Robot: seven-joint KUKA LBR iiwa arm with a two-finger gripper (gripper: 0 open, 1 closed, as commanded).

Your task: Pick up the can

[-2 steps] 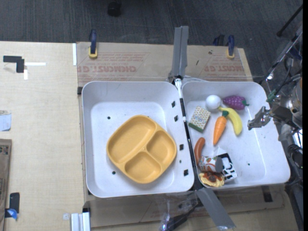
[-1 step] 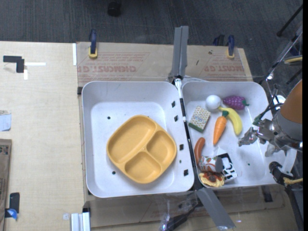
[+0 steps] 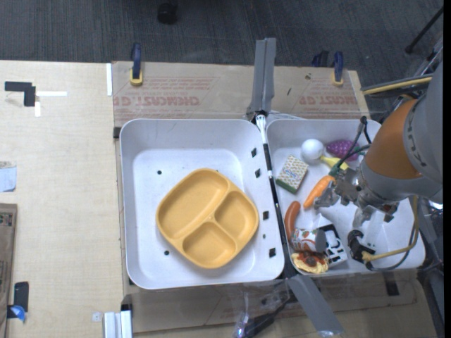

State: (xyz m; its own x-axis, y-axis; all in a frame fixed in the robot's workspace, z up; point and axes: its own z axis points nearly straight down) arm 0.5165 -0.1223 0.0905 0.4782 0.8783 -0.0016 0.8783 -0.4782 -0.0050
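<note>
Of the 2 white bins, the right bin [image 3: 280, 143] holds the can [image 3: 305, 239], near its front edge and close to the divider between the bins. The can appears to lie on its side, white with red markings, its long axis running roughly left to right across the view with a slight tilt; which end is the top cannot be made out. A flat yellow-brown item [image 3: 310, 262] touches it on the near side, and a reddish sausage [image 3: 291, 217] lies just beside it toward the back. The gripper [image 3: 330, 197] hangs over the middle of the right bin, next to an orange carrot [image 3: 318, 189] and apart from the can; whether it is clenched or released cannot be told from this angle. The left bin [image 3: 134, 189] holds 1 yellow plate [image 3: 208, 219] with 3 compartments.
</note>
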